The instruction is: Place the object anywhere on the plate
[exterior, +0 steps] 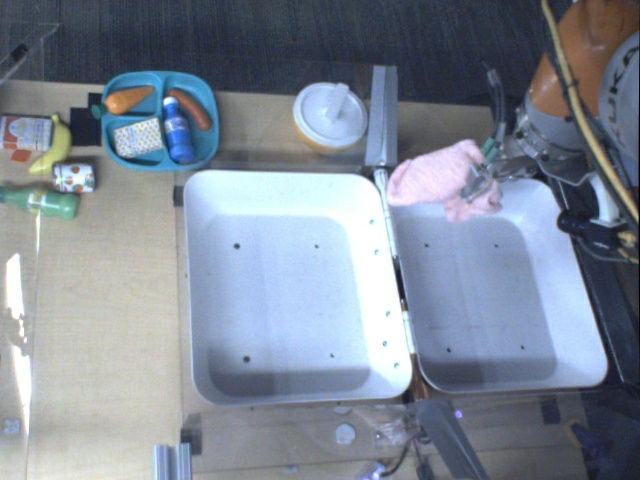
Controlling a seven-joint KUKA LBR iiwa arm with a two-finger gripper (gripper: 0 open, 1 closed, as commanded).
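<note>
Two bins: left bin [285, 288] and right bin [500, 298] sit side by side on the table [100, 348], both white and shallow
Object: pink cloth [440, 181], crumpled, draped over the far left corner of the right bin, part of it hanging past the rim
Tool: tool [484, 176] is at the cloth's right edge, and a fold of pink fabric appears pinched between its fingers, so it looks clenched on the cloth
Arm: grey with an orange band, reaching in from the right, above the far right corner of the right bin
Plate: blue divided plate [160, 118] on the table beyond the left bin, well apart from the cloth, already carrying toy food and a small bottle
Other items: white lidded cup [330, 116] near the far edge between plate and cloth; a banana, a can and a green bottle at the far left
Step in hand: by my reading, the grasp or early lift, with carrying not yet done
Next move: raise the cloth clear of the rim, carry it leftward past the cup, lower it onto the plate
</note>
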